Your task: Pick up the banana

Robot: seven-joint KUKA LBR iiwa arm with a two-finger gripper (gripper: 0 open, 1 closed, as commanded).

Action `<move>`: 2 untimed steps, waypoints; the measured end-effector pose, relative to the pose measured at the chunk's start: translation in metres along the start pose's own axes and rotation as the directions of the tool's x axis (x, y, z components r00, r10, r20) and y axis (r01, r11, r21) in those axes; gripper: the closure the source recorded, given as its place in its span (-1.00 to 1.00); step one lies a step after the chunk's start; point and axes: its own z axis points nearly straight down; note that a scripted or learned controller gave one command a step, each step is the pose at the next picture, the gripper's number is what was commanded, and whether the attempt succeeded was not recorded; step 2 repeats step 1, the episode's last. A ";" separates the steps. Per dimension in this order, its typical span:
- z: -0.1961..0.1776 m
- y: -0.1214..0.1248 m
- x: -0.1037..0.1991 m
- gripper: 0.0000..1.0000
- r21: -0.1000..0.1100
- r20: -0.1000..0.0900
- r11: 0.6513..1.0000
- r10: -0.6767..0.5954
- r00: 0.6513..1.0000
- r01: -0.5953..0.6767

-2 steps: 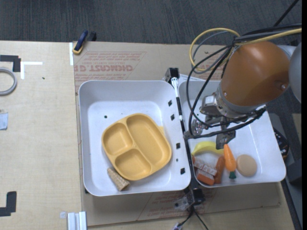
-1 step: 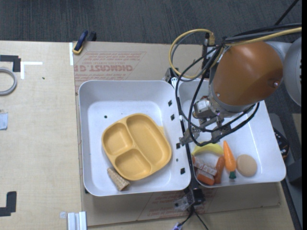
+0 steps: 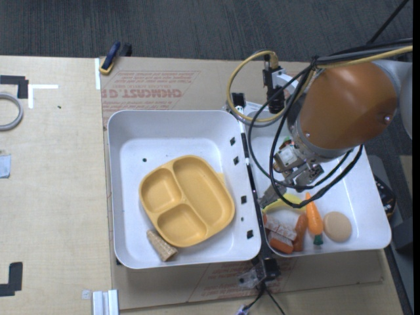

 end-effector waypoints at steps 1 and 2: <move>-0.040 0.040 -0.034 -1.00 -0.001 0.001 0.943 -0.333 0.943 0.333; -0.040 0.040 -0.034 -1.00 -0.001 0.001 0.943 -0.333 0.943 0.333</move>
